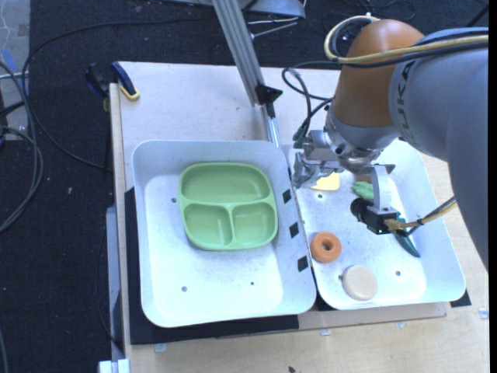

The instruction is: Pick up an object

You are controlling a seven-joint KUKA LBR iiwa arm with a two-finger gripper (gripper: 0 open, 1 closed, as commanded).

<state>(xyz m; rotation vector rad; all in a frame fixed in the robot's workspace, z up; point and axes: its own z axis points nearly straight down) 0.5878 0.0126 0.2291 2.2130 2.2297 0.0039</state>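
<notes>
My gripper is low over the far left part of the right bin, under the orange band of the arm. A yellow piece lies just beside it on the bin floor. To its right a small light green object peeks out from under the wrist. An orange ring sits nearer the front, and a cream round object lies in front of that. A dark green object lies at the right, partly behind a black fitting.
The left bin holds a green divided plate. A slanted metal pole rises behind the bins. The arm's grey body covers the right bin's far right corner. Cables lie on the dark floor at left.
</notes>
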